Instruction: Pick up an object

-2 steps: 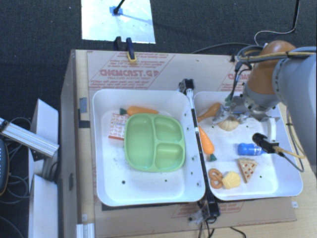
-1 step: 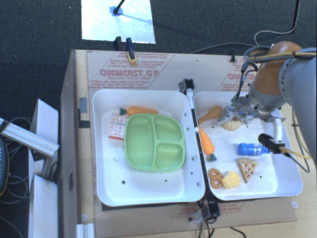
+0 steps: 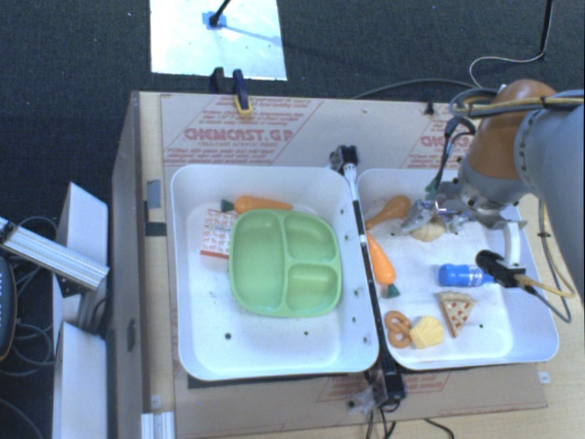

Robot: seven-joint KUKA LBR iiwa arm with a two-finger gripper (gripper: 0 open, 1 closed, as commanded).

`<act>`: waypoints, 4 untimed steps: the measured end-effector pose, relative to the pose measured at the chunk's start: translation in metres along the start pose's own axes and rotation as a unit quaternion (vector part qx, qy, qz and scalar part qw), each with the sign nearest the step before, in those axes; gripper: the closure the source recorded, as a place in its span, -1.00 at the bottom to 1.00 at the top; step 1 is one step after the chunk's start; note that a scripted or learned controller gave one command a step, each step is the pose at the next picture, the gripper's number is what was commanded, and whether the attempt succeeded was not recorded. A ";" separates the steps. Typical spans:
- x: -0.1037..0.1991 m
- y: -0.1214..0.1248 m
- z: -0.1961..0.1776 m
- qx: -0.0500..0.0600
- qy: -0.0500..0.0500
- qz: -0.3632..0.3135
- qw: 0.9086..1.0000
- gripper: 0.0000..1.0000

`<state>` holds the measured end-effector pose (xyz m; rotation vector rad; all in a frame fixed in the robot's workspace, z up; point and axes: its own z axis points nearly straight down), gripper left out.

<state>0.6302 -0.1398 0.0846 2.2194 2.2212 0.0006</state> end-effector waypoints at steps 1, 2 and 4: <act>0.007 -0.001 -0.027 -0.001 0.000 -0.002 1.000 -1.00; 0.034 -0.027 0.000 0.000 0.001 -0.002 1.000 -1.00; 0.049 0.036 0.000 0.008 -0.001 -0.003 1.000 -1.00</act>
